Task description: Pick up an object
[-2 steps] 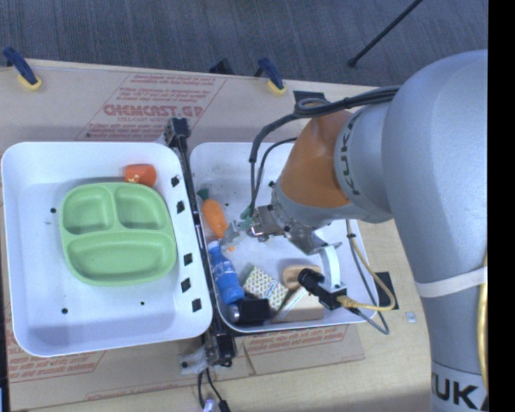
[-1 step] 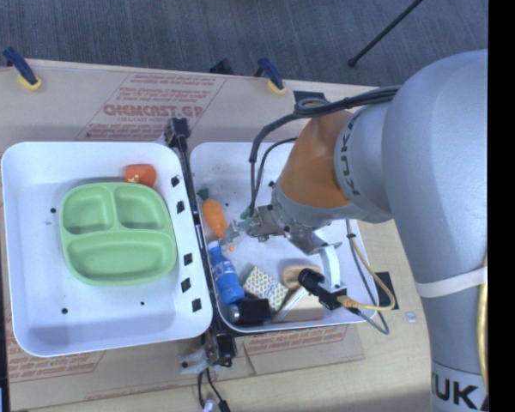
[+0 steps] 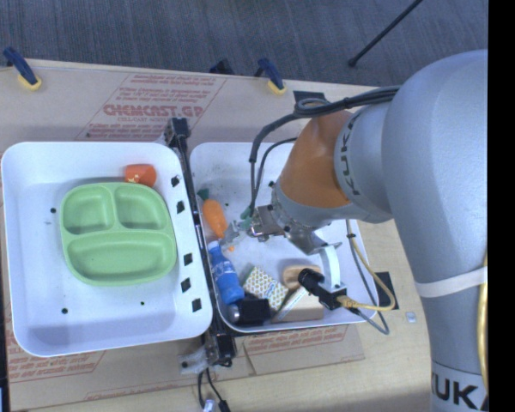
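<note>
Orange carrot-like toy [image 3: 213,219] lies in the right bin [image 3: 371,314], along its left wall and just left of the gripper [image 3: 245,227]. Gripper is low inside that bin, near the middle; can't tell how wide it is or whether anything is in it, as the wrist covers it. Grey arm with orange band [image 3: 318,172] comes in from the right over the bin's far half.

Just nearer than the carrot-like toy, a blue bottle [image 3: 226,281] lies along the same wall. Beside it to the right is a checkered packet [image 3: 263,282]. A black object [image 3: 251,311] sits at the near wall, touching the packet. A tan wooden piece [image 3: 293,275] is right of the packet, partly hidden.

Left bin [image 3: 26,316] holds a green divided plate [image 3: 117,235], flat and centred. A small orange-red toy [image 3: 140,175] is at its far edge. Both bins rest on printed cardboard [image 3: 154,106], with blue clamps [image 3: 23,69] at the far edge.
</note>
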`<move>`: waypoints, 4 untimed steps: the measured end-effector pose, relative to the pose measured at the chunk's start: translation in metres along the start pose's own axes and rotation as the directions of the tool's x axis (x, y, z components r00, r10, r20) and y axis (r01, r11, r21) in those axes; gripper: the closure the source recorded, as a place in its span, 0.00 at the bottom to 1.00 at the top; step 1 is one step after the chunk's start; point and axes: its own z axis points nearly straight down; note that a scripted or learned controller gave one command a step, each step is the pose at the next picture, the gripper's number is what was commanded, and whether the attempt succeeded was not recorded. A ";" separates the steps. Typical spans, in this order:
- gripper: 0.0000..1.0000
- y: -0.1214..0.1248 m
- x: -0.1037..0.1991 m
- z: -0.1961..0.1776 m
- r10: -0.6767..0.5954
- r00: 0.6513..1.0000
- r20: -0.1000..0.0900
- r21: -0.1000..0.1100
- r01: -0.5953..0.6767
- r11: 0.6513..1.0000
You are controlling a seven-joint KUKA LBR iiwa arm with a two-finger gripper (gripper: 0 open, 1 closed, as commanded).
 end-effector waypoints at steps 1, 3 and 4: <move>0.00 0.000 0.000 0.000 0.000 1.000 0.000 0.000 0.000 1.000; 0.00 0.000 0.000 0.000 0.000 1.000 0.000 0.000 0.000 1.000; 0.00 0.000 0.000 0.000 0.000 1.000 0.000 0.000 0.000 1.000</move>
